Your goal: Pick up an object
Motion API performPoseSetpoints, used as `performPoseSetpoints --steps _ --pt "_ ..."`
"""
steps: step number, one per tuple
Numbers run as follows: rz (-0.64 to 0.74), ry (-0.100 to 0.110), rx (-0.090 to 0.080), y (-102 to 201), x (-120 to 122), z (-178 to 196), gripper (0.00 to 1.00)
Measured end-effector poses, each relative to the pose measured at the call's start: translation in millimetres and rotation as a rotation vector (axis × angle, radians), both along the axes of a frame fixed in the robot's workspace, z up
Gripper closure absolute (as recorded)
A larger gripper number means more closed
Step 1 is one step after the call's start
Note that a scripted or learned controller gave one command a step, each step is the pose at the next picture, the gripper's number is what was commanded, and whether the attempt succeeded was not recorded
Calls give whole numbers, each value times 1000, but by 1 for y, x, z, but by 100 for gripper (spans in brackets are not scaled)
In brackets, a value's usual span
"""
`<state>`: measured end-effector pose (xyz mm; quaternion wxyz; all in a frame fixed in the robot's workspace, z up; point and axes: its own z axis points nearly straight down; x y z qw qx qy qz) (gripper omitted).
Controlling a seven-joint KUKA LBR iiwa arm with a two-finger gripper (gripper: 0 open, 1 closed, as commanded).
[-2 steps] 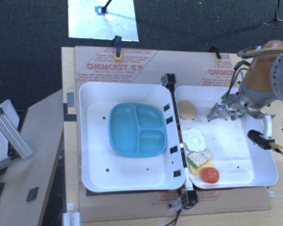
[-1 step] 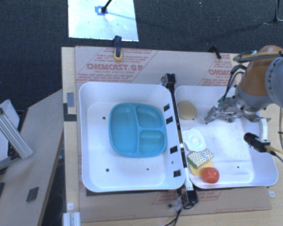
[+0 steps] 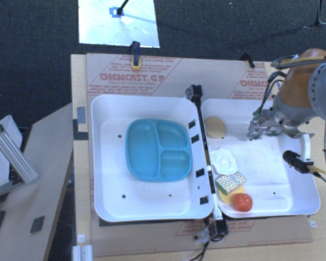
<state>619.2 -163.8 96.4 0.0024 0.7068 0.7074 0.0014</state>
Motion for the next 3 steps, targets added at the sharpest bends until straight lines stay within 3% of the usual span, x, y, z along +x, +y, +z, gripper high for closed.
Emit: performPoseSetpoints --steps 3 --pt "4 -3 -2 -9 5 174 100"
